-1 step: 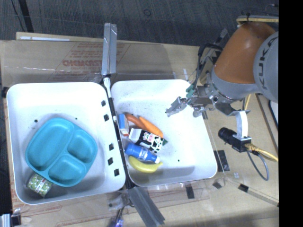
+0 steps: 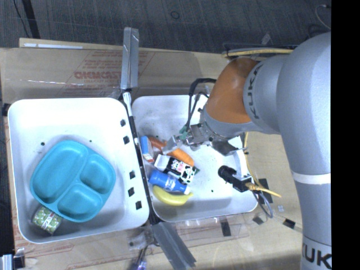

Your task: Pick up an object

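Note:
My gripper [image 2: 188, 138] hangs low over the middle of the right bin [image 2: 160, 112], just above and to the right of a heap of small objects. An orange carrot-shaped piece [image 2: 182, 156] lies right below it. Beside that sits a white packet with black patches [image 2: 183, 171]. A blue bottle [image 2: 167, 181] and a yellow banana [image 2: 170, 196] lie toward the bin's front. A blue and orange tube [image 2: 145, 148] rests against the left wall. I see nothing held in the gripper.
The left bin [image 2: 34, 117] holds a light blue divided plate [image 2: 72, 179] and a greenish can [image 2: 46, 219] at its front left corner. The grey arm with its orange band [image 2: 233, 91] covers the right bin's far right side. A metal post [image 2: 130, 58] stands behind the bins.

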Controlling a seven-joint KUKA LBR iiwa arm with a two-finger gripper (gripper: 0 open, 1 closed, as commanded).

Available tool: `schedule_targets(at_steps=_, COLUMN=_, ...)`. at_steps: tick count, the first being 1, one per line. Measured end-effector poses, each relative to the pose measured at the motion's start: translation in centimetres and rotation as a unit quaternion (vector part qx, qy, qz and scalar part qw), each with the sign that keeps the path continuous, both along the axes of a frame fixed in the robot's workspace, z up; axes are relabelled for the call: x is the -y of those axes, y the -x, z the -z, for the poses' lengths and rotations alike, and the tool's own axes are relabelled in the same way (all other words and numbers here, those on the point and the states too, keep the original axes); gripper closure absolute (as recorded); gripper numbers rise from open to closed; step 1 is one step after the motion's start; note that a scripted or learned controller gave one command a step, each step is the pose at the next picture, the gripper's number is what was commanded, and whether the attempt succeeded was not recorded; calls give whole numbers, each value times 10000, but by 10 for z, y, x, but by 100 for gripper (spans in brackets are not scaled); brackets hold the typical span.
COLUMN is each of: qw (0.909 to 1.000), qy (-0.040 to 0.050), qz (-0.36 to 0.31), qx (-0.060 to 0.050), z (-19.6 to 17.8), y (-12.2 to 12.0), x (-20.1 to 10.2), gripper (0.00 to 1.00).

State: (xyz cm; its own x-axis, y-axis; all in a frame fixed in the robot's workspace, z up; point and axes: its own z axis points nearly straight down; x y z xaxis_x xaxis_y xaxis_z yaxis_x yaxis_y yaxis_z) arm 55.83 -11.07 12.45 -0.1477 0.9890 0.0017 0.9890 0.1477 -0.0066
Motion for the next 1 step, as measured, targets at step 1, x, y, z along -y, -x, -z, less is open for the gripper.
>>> schedule_targets(at_steps=1, qw=9989, qy=-1, qz=469, qx=15, z=33, y=27, x=24, gripper=0)
